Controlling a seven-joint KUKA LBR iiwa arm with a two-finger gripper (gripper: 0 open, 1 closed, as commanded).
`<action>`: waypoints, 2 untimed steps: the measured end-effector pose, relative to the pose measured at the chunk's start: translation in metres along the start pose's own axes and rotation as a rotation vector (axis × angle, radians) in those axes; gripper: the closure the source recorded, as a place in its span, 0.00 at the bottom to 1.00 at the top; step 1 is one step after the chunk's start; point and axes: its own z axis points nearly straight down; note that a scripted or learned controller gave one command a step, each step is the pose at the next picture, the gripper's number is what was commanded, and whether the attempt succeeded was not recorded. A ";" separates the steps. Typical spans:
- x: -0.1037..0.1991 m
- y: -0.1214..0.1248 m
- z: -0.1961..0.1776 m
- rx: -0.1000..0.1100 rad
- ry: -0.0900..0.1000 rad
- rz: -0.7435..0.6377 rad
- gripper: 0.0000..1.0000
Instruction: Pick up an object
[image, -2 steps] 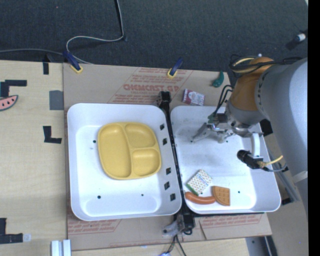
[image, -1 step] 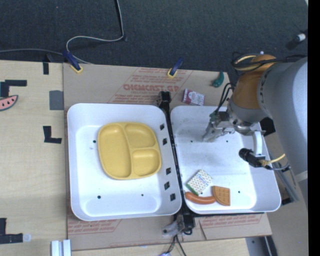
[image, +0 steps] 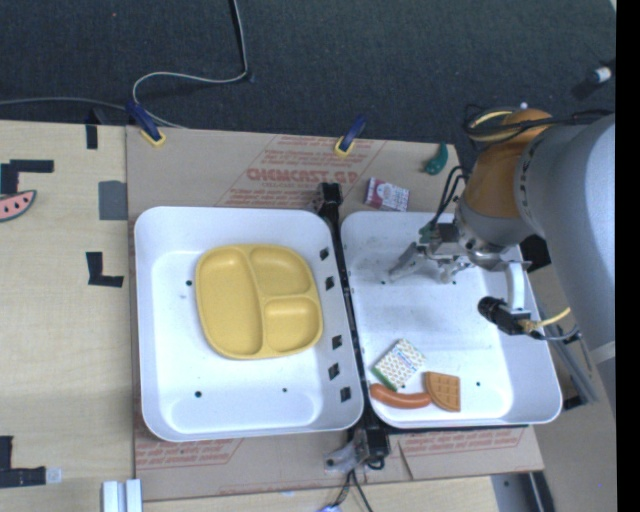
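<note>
My jaws: spread open over the upper part of the right bin, nothing between the fingers.
Targets: checkered sponge-like block, toy hot dog and toy waffle, clustered at the bin's near edge.
Direction: all lie toward the near edge from my jaws, well apart.
Hot dog axis: left-right.
Left bin: yellow divided plate.
Doubt: the block's identity is unclear.

Light wood bench, brown cardboard sheet on top, dark carpet floor behind.
</note>
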 end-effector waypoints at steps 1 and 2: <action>0.001 0.000 -0.009 0.001 0.001 -0.001 1.00; 0.000 0.000 -0.009 0.001 0.000 -0.001 0.00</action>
